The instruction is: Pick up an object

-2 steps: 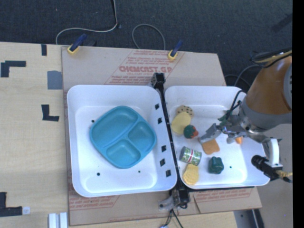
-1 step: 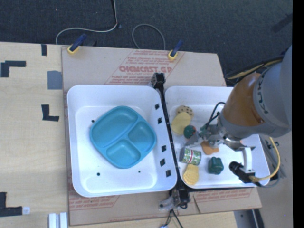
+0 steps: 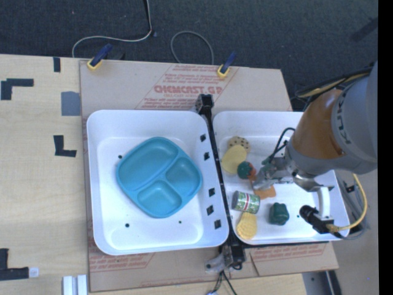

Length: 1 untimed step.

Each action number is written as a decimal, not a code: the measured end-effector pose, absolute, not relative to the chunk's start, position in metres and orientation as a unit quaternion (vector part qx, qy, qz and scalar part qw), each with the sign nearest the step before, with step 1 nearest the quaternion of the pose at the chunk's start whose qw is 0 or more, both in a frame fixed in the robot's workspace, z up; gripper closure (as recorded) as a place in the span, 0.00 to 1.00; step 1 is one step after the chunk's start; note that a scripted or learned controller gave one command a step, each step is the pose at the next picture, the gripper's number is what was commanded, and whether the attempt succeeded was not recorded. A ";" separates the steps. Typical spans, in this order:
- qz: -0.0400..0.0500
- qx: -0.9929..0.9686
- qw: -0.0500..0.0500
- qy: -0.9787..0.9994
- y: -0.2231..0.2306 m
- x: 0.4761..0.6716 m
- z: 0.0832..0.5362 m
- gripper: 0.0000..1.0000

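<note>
orange piece (image 3: 265,192) | arm bent over right bin (image 3: 270,128) | claw (image 3: 263,180) grip: cannot tell

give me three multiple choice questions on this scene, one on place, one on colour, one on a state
1. Where does the blue tray lie?
A. left bin
B. right bin
C. on the cardboard

2. What colour is the band above the arm's wrist?
A. orange
B. green
C. white

3. How does the can lie?
A. upright
B. on its side
C. inside the tray

Answers:
1. A, the tray rests in the left bin.
2. A, the band is orange.
3. B, the can lies on its side in the right bin, beside the divider.
</note>
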State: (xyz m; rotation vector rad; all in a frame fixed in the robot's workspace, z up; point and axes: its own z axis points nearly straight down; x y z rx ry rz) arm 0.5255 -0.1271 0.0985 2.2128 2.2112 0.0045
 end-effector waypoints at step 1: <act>0.001 0.707 0.006 0.707 -0.127 0.525 0.097 0.00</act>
